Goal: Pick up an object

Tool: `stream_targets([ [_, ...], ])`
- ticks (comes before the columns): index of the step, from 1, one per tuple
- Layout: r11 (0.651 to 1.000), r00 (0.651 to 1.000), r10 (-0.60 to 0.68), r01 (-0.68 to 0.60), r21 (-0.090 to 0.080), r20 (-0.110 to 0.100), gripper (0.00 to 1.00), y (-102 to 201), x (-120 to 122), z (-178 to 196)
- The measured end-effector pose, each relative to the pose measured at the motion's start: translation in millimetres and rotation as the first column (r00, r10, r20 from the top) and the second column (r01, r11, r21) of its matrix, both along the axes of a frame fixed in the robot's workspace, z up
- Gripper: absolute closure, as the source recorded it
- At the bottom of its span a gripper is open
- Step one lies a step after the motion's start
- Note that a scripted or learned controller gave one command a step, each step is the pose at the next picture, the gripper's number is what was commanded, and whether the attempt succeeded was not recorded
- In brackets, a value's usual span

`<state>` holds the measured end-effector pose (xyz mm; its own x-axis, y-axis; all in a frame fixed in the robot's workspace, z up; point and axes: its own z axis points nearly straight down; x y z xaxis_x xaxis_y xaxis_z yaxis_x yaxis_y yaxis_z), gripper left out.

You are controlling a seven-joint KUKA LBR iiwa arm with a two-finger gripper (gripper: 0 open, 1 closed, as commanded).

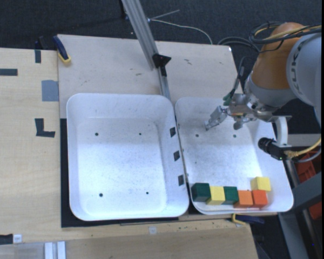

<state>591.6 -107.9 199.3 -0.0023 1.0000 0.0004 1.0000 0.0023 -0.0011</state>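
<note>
Two shallow white bins sit side by side on a pale wooden bench, and the gripper [222, 118] hangs over the far end of the right bin [221, 155], low above its bare floor with nothing between its fingers. Whether those fingers are spread or pressed together I cannot tell at this size. The blocks [229, 194] lie well apart from the gripper, toward the camera and slightly to the arm's side, lined along the bin's near wall: a green one, a yellow one, another green, then orange ones, with one more yellow block just behind the row's end. My judgement is that the approach is in hand and no grasp has begun. Next the gripper must travel to the row and drop onto one block. The arm [283, 63] reaches in bent, wrist angled down and leftward.
</note>
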Motion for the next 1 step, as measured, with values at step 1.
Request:
stream_targets([
  [1,1.000,1.000,-0.004,0.004,-0.001,-0.003,0.00,-35.9,-25.7,-110.7],
])
